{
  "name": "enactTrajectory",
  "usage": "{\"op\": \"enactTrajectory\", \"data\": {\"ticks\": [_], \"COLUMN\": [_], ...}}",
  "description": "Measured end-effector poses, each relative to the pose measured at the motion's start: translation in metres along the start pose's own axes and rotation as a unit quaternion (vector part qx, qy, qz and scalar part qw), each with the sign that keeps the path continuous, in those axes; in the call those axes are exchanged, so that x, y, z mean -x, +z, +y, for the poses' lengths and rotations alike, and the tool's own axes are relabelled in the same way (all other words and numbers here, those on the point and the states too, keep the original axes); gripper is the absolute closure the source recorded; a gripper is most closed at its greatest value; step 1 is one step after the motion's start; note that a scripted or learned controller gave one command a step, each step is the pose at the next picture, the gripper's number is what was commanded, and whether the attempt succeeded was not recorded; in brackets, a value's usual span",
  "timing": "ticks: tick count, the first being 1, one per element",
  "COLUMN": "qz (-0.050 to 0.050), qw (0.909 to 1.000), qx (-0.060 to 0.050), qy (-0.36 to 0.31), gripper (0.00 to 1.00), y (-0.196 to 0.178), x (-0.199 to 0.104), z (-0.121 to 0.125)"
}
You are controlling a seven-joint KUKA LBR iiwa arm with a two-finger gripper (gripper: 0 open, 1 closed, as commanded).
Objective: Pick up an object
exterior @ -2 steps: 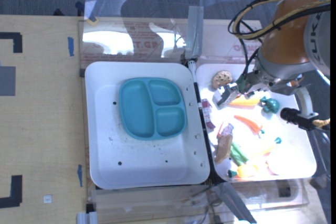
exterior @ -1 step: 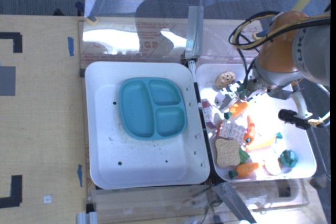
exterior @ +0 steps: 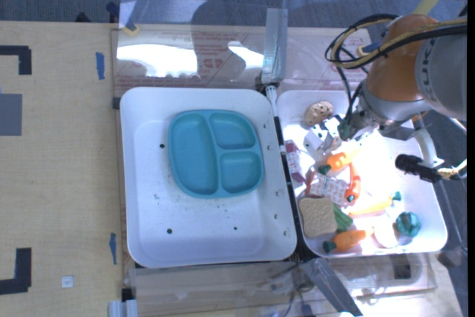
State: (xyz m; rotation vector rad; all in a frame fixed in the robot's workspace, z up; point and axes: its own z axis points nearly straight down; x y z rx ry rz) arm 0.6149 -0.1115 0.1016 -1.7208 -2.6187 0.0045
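The right white bin point(exterior: 438, 230) holds several toy foods. Among them are a speckled cookie point(exterior: 320, 112), a black-and-white piece point(exterior: 318, 137), an orange carrot point(exterior: 338, 159) and a brown bread slice point(exterior: 318, 216). A second carrot point(exterior: 349, 238), a yellow stick point(exterior: 371, 206) and a teal object point(exterior: 407, 223) lie toward the front. My gripper point(exterior: 343, 128) reaches down into the back of this bin, between the cookie and the first carrot, right beside the black-and-white piece. I see nothing held in it.
A blue divided plate point(exterior: 216, 153) lies in the left white bin point(exterior: 148, 234). A clear plastic wall point(exterior: 193, 48) stands behind both bins. The grey arm with its orange band point(exterior: 397, 67) and cables hangs over the right bin's back right corner.
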Motion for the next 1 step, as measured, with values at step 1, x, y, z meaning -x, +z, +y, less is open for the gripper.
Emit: {"op": "enactTrajectory", "data": {"ticks": [1], "qz": [-0.003], "qw": [0.9776], "qx": [0.009], "qy": [0.21], "gripper": [1.0], "y": [0.0142], "x": [-0.0329], "z": [-0.0481]}}
